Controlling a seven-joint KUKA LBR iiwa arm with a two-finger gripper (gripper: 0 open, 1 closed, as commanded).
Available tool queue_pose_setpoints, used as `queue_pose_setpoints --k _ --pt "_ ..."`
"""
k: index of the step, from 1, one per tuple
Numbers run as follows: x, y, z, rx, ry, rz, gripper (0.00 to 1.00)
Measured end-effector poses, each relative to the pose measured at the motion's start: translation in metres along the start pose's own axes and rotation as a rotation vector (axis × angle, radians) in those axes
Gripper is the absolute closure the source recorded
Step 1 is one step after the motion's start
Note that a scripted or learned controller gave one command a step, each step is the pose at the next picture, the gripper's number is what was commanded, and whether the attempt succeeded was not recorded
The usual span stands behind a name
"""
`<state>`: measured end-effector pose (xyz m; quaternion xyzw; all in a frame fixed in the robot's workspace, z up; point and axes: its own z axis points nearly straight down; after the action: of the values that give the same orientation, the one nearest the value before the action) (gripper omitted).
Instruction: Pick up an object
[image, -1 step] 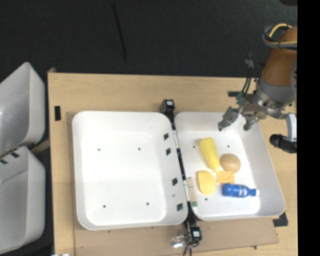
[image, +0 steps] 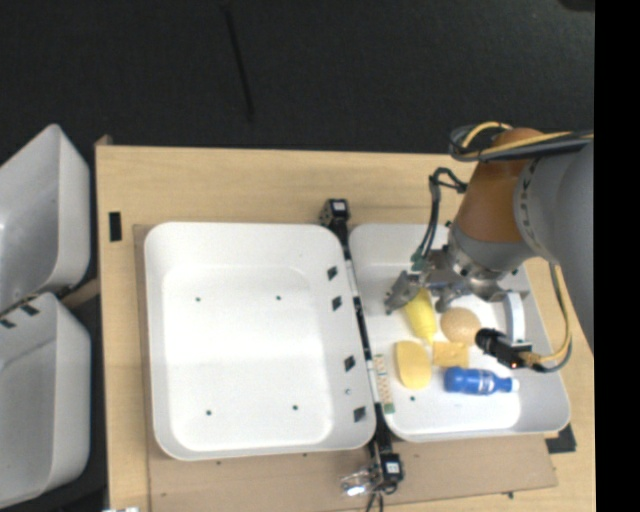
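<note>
The arm's wrist covers the far right part of the right bin, and the pincer hangs low just under it, over the upper end of a yellow banana. From this angle I cannot tell whether the pincer is open or shut, nor whether it has hold of anything; the banana's top end is partly hidden beneath it. The orange band above the wrist is in plain sight, while the rest of the arm is cut off at the right.

The banana lies in the middle of the right bin. A tan egg lies just beside it on the right, a yellow block sits just below it, and a smaller yellow piece lies between the block and the egg. A blue bottle lies on its side nearer the front, its length running left to right. The left bin touches the right one along the middle of the tabletop. Two white boxes are cut off at the left edge.

The banana's long axis runs from the far side toward the near side, leaning slightly rightward at the near end.
</note>
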<state>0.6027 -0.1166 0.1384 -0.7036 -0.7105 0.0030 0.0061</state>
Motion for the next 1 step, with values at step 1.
queue_pose_setpoints --k 1 --pt "-0.0004 0.0048 -0.0139 -0.012 -0.003 -0.004 1.0"
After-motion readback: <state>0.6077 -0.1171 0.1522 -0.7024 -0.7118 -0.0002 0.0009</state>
